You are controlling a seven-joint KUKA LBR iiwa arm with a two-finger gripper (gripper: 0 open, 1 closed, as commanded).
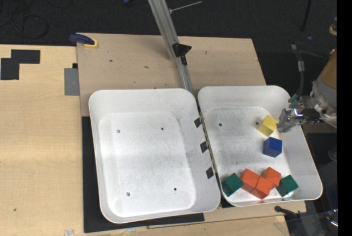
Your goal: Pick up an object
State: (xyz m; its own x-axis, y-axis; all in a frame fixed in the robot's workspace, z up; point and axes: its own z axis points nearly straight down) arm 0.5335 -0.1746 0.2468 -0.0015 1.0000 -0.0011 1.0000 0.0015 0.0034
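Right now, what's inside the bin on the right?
The right bin holds a yellow block, a blue block, two green blocks and orange blocks. Anything beneath the pile is covered.

Even overhead light, sharp focus (dark floor beyond), bins glaring.

2 white bins (104, 105), 1 yellow block (268, 125), 1 blue block (272, 147), 2 green blocks (232, 183), 3 orange blocks (251, 179).

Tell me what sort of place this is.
Most likely a robotics lab bench: two shallow white bins with coloured blocks, a gripper, an aluminium strut, and cables on the dark floor.
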